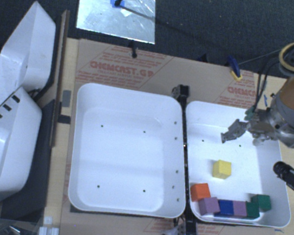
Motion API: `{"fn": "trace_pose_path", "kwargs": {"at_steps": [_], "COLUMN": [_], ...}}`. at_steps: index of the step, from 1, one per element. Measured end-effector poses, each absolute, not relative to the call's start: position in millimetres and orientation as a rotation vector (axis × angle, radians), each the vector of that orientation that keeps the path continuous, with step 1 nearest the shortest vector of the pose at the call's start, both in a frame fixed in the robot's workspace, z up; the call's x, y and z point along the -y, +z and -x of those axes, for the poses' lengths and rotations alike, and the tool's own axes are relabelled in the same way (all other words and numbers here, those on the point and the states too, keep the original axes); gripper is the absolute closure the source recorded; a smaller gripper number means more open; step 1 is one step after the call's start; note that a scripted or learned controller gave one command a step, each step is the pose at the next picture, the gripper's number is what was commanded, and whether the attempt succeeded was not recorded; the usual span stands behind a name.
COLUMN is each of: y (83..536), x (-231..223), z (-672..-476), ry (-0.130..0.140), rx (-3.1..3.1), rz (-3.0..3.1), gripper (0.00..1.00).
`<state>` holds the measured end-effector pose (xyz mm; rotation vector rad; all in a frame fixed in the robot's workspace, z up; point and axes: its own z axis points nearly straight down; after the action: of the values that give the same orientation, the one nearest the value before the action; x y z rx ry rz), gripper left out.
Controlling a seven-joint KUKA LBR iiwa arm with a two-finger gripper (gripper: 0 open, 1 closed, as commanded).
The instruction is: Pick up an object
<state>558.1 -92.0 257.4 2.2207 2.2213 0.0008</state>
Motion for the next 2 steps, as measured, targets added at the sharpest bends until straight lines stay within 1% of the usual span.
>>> {"fn": "trace_pose_path", "kwargs": {"at_steps": [1,2], "y": [183.2,81.6], "x": [74.6,108.7], "z": [-568.2,-596.8], "ry": [-0.006,-0.009], "rx": [-2.155,-2.224], "rz": [-2.292,-2.228], "gripper": [0.00,0.00]}}
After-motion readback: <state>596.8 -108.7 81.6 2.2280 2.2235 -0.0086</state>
